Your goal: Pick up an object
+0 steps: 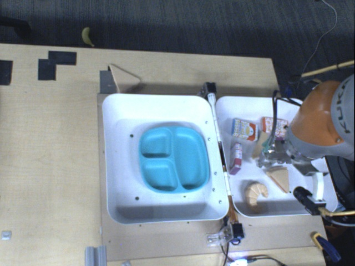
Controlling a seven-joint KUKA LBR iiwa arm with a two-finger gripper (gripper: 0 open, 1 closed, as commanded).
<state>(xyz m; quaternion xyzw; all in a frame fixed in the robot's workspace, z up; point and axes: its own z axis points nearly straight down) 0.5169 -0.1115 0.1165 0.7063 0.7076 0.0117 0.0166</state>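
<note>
Gripper [270, 155] mid right bin [244, 206], items [244, 128] close around.

I have one fixed camera, set high over the bench [50, 148] and tilted down. Its view takes in both bins whole: the right bin [244, 206] under my pincer [270, 151], the left bin [116, 204] well to the pincer's left. Dark floor [166, 10] runs along the top, beyond the bench's far edge.

There were two white bins [113, 165], one blue divided tray [173, 158], one croissant [256, 192], and one small carton [244, 129].
</note>
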